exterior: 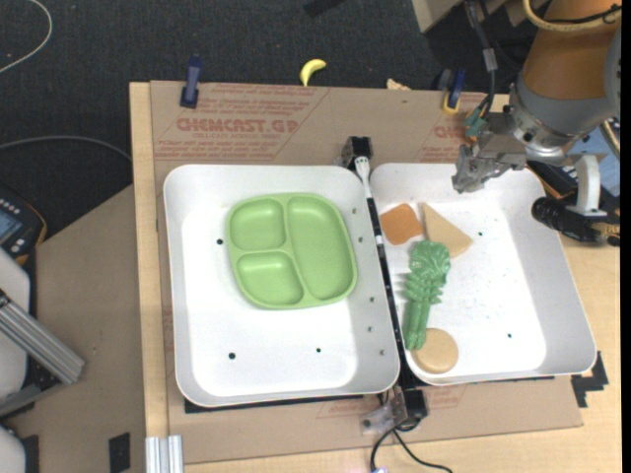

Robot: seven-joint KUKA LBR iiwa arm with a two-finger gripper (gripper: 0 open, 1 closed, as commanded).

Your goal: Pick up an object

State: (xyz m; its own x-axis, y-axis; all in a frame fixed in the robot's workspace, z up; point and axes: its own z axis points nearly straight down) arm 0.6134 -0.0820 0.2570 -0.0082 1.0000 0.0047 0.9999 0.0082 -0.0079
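Grey arm (552, 116), orange band (577, 8)

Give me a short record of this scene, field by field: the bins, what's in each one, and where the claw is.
left bin: holds a green divided plate, lying flat
right bin: holds four items along its left side
orange piece: near the bin's upper left
tan wedge: right beside the orange piece
green pineapple-shaped toy: below those two, lying lengthwise
round tan piece: at the toy's lower end
claw: over the right bin's upper edge, above and to the right of the items, nothing seen in it
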